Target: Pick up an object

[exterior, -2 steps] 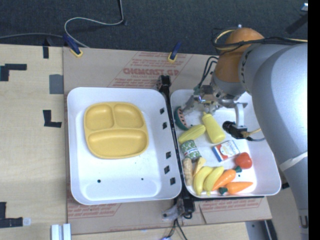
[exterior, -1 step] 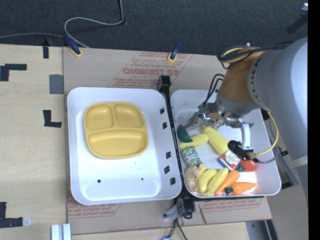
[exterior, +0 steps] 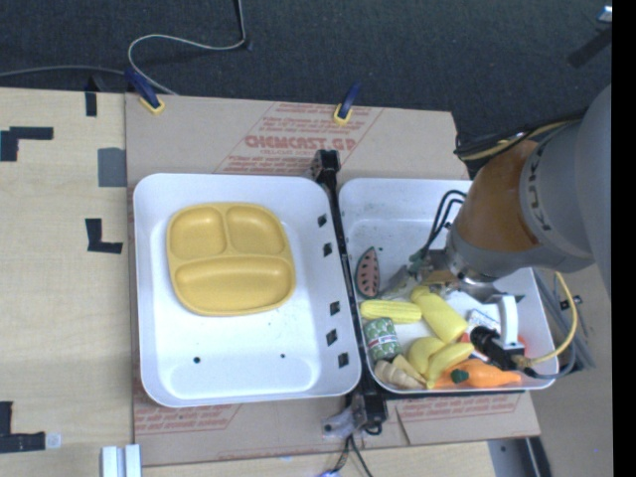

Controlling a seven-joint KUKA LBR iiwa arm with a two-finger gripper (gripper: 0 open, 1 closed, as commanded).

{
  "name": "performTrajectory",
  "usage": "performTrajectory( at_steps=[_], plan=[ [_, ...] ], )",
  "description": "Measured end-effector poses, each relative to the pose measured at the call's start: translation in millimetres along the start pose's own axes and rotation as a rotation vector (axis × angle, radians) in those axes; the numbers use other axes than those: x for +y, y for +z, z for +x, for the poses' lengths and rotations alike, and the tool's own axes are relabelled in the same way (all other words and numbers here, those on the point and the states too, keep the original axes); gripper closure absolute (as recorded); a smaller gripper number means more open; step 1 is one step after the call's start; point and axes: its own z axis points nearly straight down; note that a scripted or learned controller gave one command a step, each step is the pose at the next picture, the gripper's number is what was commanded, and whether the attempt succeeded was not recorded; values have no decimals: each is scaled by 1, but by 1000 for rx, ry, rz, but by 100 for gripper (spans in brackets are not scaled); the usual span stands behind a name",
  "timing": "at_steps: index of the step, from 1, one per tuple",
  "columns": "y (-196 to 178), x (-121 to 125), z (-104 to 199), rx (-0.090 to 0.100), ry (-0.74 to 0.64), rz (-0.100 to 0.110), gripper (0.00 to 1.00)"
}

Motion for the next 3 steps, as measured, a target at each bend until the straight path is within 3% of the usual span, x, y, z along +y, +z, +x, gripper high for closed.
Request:
performTrajectory(
  at_steps=[1,2,3],
  plan=[
    [0,-55,17,1,0,-1,0],
    [-10,-53,18,2,-1,-5,100],
    [-112,-56,60,2,-2,2,100]
  ],
)
